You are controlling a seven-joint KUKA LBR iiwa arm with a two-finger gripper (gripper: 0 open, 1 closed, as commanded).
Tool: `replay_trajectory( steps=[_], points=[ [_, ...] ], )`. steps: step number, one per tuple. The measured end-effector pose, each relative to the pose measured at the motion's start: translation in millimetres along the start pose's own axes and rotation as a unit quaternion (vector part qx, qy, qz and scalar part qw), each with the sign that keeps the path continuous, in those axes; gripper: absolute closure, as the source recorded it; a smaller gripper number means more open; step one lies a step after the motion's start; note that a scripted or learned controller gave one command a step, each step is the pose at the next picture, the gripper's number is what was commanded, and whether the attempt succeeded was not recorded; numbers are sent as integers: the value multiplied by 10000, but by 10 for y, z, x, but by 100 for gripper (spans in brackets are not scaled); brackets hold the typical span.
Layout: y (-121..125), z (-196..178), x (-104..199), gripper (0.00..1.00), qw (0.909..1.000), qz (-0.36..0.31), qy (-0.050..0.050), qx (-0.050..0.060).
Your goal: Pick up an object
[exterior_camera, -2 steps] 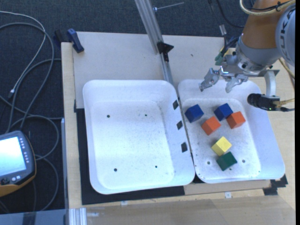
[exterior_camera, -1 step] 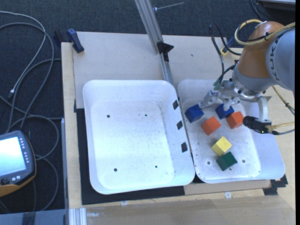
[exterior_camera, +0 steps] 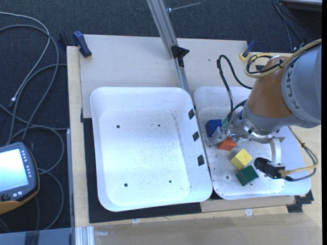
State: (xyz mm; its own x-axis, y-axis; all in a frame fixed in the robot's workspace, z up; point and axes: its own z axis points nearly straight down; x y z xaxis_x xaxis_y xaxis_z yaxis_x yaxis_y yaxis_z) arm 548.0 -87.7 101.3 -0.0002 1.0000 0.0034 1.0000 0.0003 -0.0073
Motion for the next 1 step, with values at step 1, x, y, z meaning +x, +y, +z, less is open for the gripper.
replay_trajectory(
  steps=[1],
  points=[
    [31,-119,-12,100,10000,3,-7,-41]
  ],
)
